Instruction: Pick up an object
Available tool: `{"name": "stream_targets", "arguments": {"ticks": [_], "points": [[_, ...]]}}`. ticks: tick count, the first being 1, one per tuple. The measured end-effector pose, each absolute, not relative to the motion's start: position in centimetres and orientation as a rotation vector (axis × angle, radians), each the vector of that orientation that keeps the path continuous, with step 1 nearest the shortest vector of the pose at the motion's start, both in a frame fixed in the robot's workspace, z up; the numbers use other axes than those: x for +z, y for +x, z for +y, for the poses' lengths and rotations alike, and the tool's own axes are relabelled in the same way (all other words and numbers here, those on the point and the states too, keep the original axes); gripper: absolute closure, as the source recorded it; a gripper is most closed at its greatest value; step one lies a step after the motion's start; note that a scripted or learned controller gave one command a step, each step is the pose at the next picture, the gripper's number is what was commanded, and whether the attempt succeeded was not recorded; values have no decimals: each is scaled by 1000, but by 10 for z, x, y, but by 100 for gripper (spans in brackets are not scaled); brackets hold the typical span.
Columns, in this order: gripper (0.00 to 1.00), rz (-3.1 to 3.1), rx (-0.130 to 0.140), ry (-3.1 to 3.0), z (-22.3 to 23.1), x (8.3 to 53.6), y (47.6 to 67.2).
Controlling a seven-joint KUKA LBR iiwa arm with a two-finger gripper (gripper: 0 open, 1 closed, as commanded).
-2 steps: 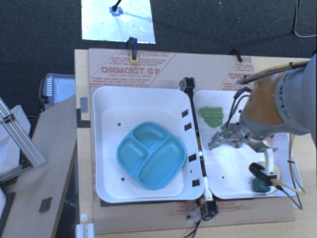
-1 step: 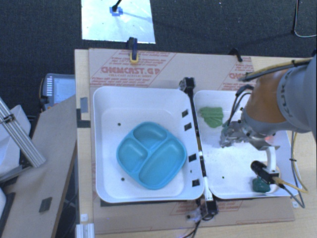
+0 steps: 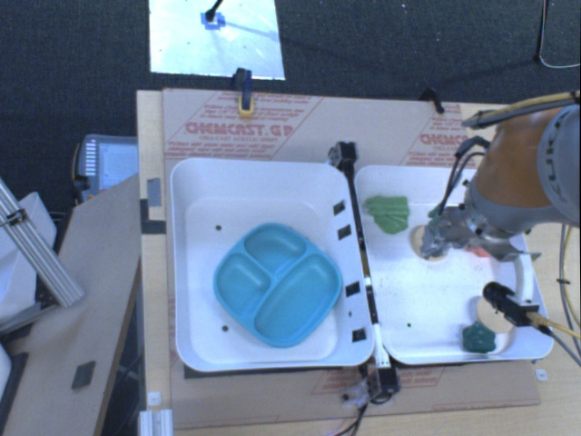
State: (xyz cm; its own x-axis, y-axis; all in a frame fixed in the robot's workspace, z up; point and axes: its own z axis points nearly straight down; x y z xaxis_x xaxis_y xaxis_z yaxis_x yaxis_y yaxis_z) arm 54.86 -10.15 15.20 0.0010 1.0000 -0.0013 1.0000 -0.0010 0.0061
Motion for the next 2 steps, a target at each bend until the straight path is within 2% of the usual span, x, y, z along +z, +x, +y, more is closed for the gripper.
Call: {"name": "stream_targets", "arguments": {"ticks": [1,2], "points": [[100,2222,6,2213,-102,206,550],[100,2232,4,2211,-49,208,549]]}}
